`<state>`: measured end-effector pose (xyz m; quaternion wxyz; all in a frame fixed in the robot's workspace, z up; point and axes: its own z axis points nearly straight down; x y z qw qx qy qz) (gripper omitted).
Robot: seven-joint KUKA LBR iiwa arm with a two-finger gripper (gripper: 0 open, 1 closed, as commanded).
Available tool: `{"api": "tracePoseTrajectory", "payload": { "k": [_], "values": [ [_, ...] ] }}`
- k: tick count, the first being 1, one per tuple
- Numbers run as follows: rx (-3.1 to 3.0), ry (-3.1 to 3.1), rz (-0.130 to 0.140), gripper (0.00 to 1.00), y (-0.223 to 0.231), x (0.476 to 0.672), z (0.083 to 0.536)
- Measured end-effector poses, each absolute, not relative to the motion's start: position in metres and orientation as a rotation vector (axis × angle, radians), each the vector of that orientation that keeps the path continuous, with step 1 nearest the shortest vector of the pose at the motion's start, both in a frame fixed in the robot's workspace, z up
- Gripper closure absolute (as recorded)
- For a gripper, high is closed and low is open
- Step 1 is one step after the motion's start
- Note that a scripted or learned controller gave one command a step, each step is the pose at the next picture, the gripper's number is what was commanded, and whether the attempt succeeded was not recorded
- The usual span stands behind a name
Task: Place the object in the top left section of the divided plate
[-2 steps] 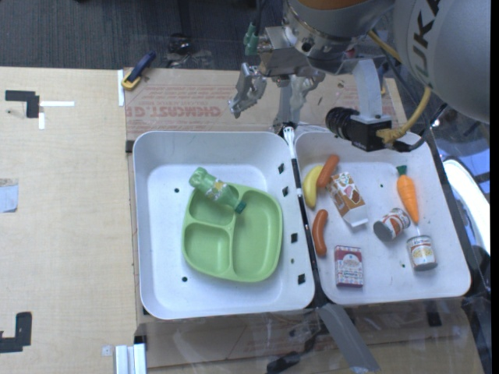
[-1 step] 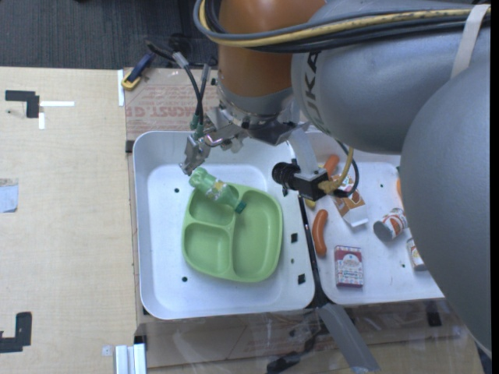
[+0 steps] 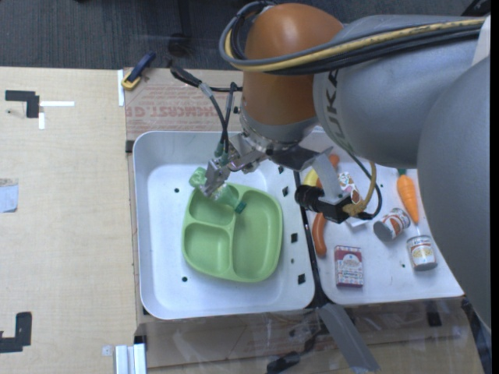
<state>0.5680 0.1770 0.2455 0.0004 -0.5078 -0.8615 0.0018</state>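
- The arm (image 3: 374, 76) is lying nearest the camera, its orange band bulging over the seam between the two bins and reaching in from the right.
- The gripper (image 3: 212, 179) is being held low over the upper left corner of the green divided plate (image 3: 234, 240), which is resting in the left bin (image 3: 156, 209).
- A small pale green object (image 3: 199, 178) is being seen right at the gripper's tip, just at the plate's upper left rim. Whether it is being pinched or merely touched cannot be told; the spread of the tool is being hidden by its own body.
- A second small dark green bit (image 3: 240, 206) is lying on the plate just right of the tip, near the divider.
- Key relation: the object is sitting at the outer edge of the top left section, so the section's middle is lying down and slightly right of the tip. A short move inward is probably being called for before release.
- Risk, as judged: a drop here may be landing on the rim and rolling off into the bin.
- The right bin (image 3: 437, 287) is holding a carrot (image 3: 408, 197), cans and a small box, well apart from the work.
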Motion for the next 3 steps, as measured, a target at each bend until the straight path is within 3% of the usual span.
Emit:
{"api": "tracePoseTrajectory", "payload": {
  "k": [1,2,3],
  "values": [
    [-1.237,-2.886,0.004,0.00,0.215,0.563,0.189],
    [-1.248,-2.883,0.004,1.00,0.213,0.565,0.198],
    [-1.258,-2.880,0.005,1.00,0.211,0.566,0.207]
  ]
}}
